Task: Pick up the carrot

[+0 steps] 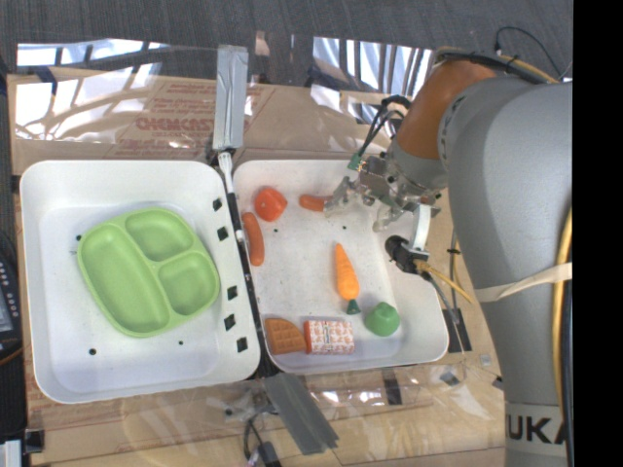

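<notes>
- The hand [358, 195] hangs over the far part of the right bin [292, 178], beyond the carrot; its metal fingers point out toward the bin's middle, but whether they are spread or closed I cannot tell from this slanted view. Nothing is seen between them.
- Just beside the hand, on the side away from the arm, lies a small orange-red sausage piece [312, 202], with a red tomato [270, 203] a little farther the same way.
- The carrot [346, 272] lies on the bin floor nearer the camera than the hand, clearly apart from it and touching nothing. Its long axis runs roughly away from the camera, the orange tip toward the hand and the green stub at the near end.
- My judgement: the move turns on bringing the hand back toward the camera over the carrot's middle and turning the wrist so the fingers close across the thin width, not along its length.
- Near the carrot's stub sits a green pepper [383, 319]; a patterned block [330, 336] and a waffle [284, 336] lie by the near wall.
- Well away from the carrot, the left bin [58, 348] holds a green divided plate [146, 270].
</notes>
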